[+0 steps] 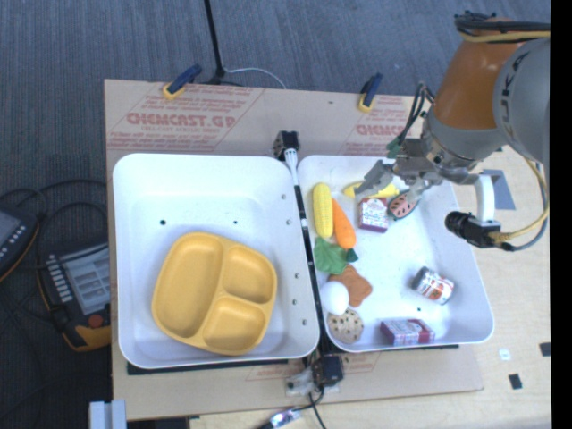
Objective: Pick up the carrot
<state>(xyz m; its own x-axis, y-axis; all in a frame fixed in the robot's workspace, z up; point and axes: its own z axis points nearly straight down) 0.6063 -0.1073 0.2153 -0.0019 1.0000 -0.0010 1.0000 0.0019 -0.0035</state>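
Observation:
The carrot (pixel 343 224) is orange with green leaves (pixel 332 256). It lies along the left side of the right bin (pixel 465 266), beside a yellow corn cob (pixel 322 208). My gripper (pixel 394 180) hangs over the upper part of that bin, to the right of and above the carrot and apart from it. Its fingers stand open and hold nothing. A yellow item (pixel 385 189) lies partly hidden under them.
Close to the gripper are a red-and-white carton (pixel 374 214) and a strawberry (pixel 402 206). Lower in the right bin lie a brown piece (pixel 357 285), an egg (pixel 335 298), a cookie (pixel 346 326), a can (pixel 433 285) and a red box (pixel 407 332). The left bin (pixel 143 186) holds a yellow divided plate (pixel 214 291).

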